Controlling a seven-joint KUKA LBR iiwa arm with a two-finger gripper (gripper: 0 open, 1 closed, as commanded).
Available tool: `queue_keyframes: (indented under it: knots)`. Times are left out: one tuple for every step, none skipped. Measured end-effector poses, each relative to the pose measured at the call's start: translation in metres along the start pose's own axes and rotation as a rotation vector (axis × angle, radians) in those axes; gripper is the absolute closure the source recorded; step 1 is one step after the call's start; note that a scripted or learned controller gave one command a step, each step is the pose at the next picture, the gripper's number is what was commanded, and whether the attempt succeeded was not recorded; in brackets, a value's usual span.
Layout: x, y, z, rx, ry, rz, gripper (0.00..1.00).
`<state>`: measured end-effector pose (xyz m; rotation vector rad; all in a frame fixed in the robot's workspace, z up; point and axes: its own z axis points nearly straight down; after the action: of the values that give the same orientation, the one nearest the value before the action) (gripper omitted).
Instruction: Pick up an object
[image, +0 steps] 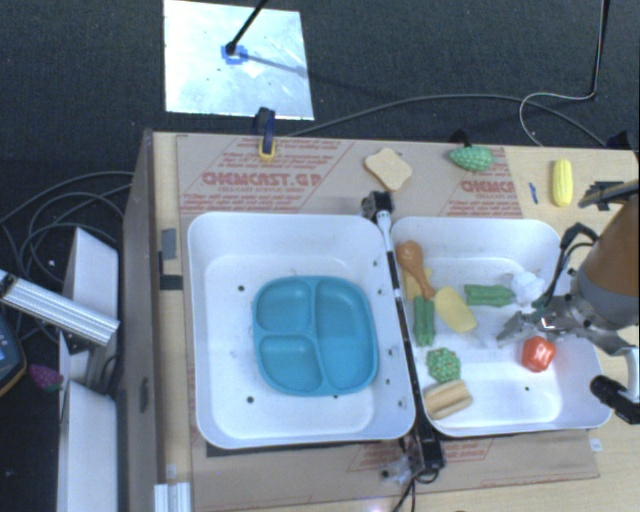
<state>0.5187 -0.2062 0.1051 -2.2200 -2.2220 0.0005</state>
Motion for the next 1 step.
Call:
queue_keyframes:
  knots:
    - [-0.0003,0.0011,-0.0111,-0.003,-0.001,0.0,1.0]
